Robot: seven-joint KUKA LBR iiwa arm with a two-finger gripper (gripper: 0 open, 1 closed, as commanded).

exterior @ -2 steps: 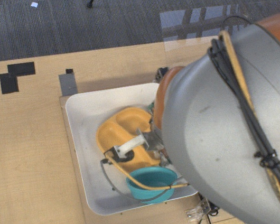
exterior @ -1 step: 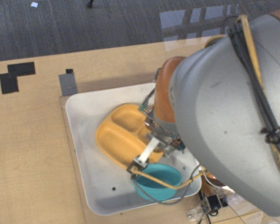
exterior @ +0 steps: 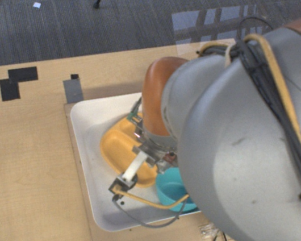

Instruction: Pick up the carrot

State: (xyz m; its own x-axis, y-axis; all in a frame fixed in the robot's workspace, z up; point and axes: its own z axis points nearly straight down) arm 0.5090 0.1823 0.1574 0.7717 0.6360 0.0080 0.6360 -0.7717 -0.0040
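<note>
Nearest: grey arm (exterior: 247,146), orange band (exterior: 160,95) above the wrist, reaching over a white bin (exterior: 88,157). Below the wrist, gripper (exterior: 156,153) over a yellow dish (exterior: 114,143); teal cup (exterior: 171,188) just beside the dish. Grip state: cannot tell. Location of carrot: cannot tell.
</note>
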